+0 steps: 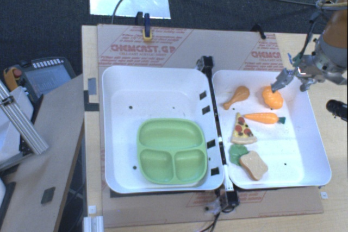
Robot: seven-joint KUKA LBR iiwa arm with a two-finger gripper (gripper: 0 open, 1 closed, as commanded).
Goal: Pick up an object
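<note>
In the left shallow white plastic bin (117, 117) lies a pale green plastic plate with three compartments (173, 151). The right white bin (310, 133) holds a tan toy drumstick (237, 97), a triangular toy pizza slice (242, 130), a small green leafy toy (236, 153) touching a brown toy bread slice (254, 165), a long orange toy carrot (263, 118), and a round orange toy fruit (272, 98). My claw (293, 80) hangs just above and right of that fruit, near the bin's far right corner. I cannot tell how wide it stands, and I see nothing in it.
</note>
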